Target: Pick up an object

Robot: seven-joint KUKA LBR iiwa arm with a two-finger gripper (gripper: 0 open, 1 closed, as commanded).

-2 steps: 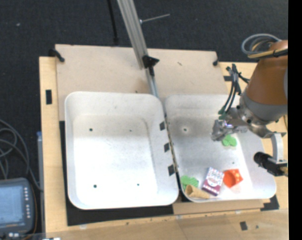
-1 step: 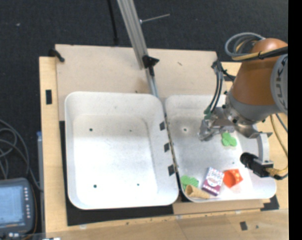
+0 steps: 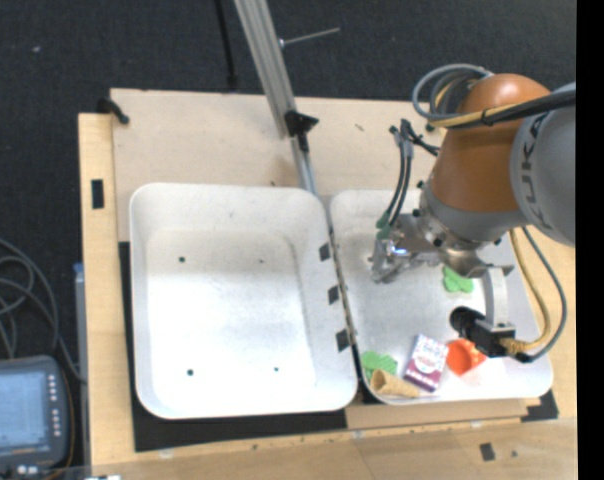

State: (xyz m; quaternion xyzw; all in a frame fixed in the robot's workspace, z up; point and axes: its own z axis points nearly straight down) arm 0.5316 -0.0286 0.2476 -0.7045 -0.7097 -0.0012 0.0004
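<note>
Camera view, looking down on the worktop (image 3: 212, 138): two white bins side by side, left bin (image 3: 232, 298) and right bin (image 3: 382, 308). The gripper (image 3: 387, 263) hangs over the right bin's 10 o'clock area; whether its fingers are open or closed cannot be told. Objects cluster toward 5 o'clock in the right bin: purple packet (image 3: 426, 362), orange piece (image 3: 465, 357), tan cone (image 3: 394, 383), green piece (image 3: 378, 362). Another green piece (image 3: 459, 281) lies at 3 o'clock.
</note>
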